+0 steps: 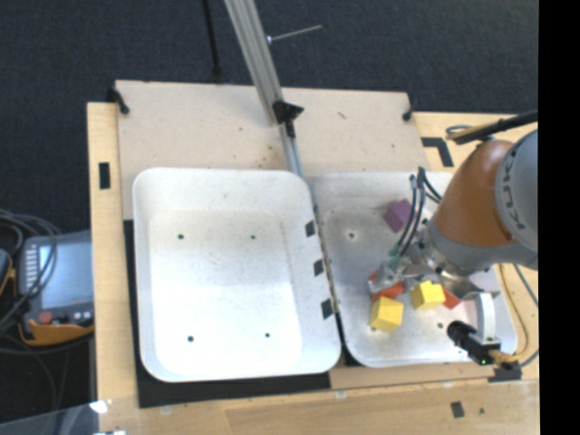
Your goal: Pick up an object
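my pincer [396, 277] hangs low in the right bin [358, 343]; whether it is apart or together cannot be told. an orange-red block [390, 290] lies just under it. one yellow cube [386, 314] sits just below it toward the camera, a second yellow cube [428, 294] just beside it toward my arm, a purple block [397, 214] beyond it. the left bin [227, 270] lies well apart on the table [199, 120].

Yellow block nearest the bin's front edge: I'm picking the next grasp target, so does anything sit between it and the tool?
Nothing visible does. The yellow block lies bare in the right bin, just below-left of the tool, with an orange piece beside it.
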`<state>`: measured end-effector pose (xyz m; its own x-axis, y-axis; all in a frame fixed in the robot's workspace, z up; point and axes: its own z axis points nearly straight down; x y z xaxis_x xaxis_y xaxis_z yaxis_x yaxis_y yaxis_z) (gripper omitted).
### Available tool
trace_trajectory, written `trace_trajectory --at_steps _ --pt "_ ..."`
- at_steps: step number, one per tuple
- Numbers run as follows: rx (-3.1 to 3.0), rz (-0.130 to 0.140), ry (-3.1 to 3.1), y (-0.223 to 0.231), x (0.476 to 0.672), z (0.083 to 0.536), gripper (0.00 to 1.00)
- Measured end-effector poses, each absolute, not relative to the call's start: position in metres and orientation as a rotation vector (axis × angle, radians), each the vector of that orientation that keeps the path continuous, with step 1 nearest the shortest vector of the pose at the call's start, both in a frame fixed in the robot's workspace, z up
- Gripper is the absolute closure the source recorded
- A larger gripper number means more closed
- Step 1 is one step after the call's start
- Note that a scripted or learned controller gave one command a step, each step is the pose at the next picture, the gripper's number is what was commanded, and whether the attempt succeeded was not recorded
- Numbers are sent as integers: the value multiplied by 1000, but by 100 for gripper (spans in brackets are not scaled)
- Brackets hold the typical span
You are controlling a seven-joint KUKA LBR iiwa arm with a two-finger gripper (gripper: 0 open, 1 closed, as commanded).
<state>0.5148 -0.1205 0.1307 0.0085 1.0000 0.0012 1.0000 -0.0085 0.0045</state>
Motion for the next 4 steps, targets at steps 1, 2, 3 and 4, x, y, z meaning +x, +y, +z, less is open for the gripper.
trace_trajectory --at_steps 1,2,3,4 --pt "2214 6 2221 -122 524 192 100" --pt "2214 5 2223 -127 528 236 100" --pt "2212 4 2227 -127 529 262 100" --pt "2215 0 2228 -78 516 262 100"
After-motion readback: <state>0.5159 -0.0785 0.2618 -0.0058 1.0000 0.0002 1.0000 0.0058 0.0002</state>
